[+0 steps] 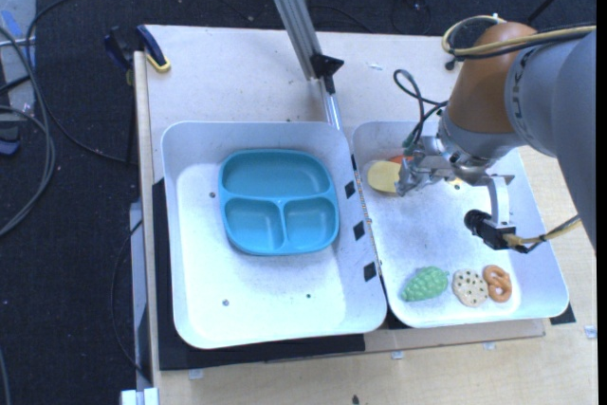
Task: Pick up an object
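End effector (pixel 406 181) beside yellow object (pixel 383 176) (roundish, long axis unclear) | right bin (pixel 545 294) | grip state: cannot tell

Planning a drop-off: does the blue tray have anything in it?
Empty: all three compartments of the blue tray in the left bin show bare blue.

Pale wooden bench top (pixel 247 76) standing on dark speckled carpet (pixel 76 232). Black cables (pixel 66 142) trail across the floor at left and top. A slanted metal pole (pixel 289 0) rises from the bench's middle; a blue-and-yellow clamp (pixel 152 50) grips its upper-left corner.
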Robot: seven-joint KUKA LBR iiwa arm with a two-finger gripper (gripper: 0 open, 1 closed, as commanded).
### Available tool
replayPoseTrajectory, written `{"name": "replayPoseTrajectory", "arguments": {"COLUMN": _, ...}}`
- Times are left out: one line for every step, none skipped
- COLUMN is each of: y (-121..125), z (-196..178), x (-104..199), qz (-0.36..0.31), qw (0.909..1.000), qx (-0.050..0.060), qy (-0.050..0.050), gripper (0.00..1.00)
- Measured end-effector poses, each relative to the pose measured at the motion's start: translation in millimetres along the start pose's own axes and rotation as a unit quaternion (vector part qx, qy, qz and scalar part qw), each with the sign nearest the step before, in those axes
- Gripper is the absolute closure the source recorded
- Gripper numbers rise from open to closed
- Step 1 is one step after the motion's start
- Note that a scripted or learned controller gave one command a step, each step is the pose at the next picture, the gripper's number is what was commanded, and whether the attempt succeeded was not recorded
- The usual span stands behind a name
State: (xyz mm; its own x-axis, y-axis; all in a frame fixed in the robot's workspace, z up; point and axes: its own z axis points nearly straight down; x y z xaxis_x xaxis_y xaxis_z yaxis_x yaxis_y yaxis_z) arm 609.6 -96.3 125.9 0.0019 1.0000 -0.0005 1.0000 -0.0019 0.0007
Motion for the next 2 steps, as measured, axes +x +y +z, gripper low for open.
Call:
{"name": "replayPoseTrajectory", "arguments": {"y": -1, "z": -62, "x": 4, "qz": -0.002, "qw": 1.0000, "qx": -0.002, "qy": 0.000, "gripper": 1.00}}
{"name": "replayPoseTrajectory", "arguments": {"y": -1, "z": -125, "x": 5, "qz": -0.002, "qw": 1.0000, "qx": -0.001, "qy": 0.000, "gripper": 1.00}}
